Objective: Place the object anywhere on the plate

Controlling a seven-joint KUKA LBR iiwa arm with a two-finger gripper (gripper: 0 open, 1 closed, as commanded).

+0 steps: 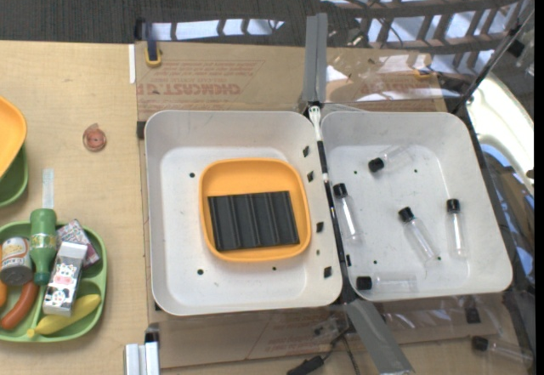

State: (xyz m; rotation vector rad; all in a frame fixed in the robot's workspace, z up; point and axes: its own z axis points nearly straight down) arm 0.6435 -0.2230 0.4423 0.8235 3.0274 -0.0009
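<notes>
Dark carpet runs along the far side of a wooden bench, and a sheet of printed cardboard [217, 82] lies beneath the two white bins.

Landmark for this report: the orange plate [253, 169]. It lies flat in the middle of the left bin [158, 220], clear of the bin walls. A black ribbed insert [255, 221] covers most of its floor, leaving an orange border on every side. Nothing else rests on the plate.

The task items are five clear tubes with black caps, all in the right bin [481, 167], to the right of the plate and separated from it by the seam between the two bins.
- The nearest tube [345, 212] lies just across that seam, level with the plate, cap towards the far side.
- The upper tube [384, 159] lies further right and above the plate's top edge.
- The middle tube [416, 230] lies at a slant near the centre of that bin.
- The far-right tube [456, 227] is the one furthest from the plate.
- The lowest tube [384, 284] lies crosswise at the near wall, below the plate's lower edge.

None of the tubes touches another.

Gripper state: cannot be determined.

Well to the left of the plate, outside the bins, a green tray [92, 307] holds toy food and a green bottle [42, 239]. A small pink item [94, 138] lies on the bench above it.
</notes>
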